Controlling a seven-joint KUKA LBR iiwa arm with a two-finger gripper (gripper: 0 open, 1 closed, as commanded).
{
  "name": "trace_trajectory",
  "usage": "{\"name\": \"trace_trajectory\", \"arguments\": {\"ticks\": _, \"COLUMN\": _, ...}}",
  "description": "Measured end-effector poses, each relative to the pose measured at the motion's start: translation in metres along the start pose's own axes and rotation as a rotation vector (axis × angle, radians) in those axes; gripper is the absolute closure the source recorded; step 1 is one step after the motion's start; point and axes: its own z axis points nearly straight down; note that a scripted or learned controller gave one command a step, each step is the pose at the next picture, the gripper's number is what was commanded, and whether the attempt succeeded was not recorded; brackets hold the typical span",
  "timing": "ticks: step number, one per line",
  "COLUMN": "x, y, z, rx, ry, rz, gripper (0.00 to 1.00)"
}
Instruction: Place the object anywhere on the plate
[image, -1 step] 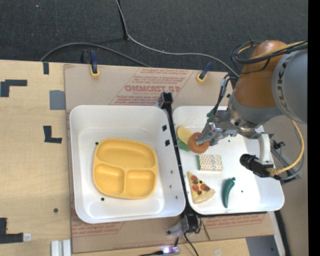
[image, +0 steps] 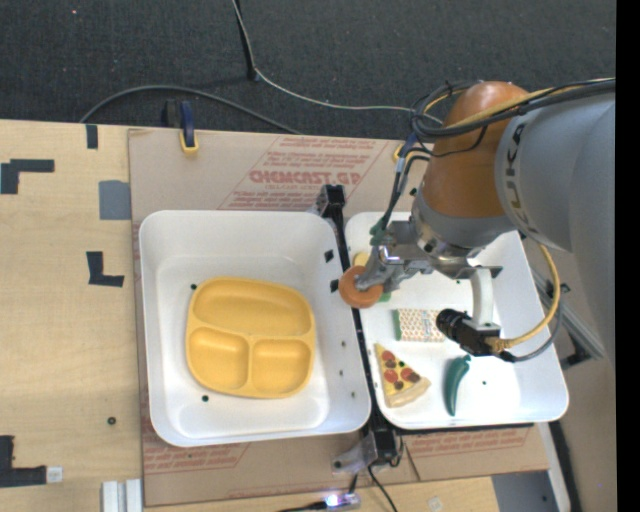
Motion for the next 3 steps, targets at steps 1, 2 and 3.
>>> {"name": "trace_trajectory", "arguments": {"ticks": 1, "x": 0.052, "y": -0.007, "z": -0.009, "rx": -0.001, "ry": 0.001, "rz": -0.001, "gripper": 1.00}}
{"name": "trace_trajectory", "arguments": {"ticks": 2, "x": 0.100, "y": -0.025, "z": -0.003, "rx": 0.001, "ry": -0.001, "rz": 0.000, "gripper": 1.00}}
{"name": "trace_trajectory", "arguments": {"ticks": 3, "x": 0.161, "y": -0.030, "z": -0.001, "rx": -0.001, "ry": 0.000, "rz": -0.002, "gripper": 1.00}}
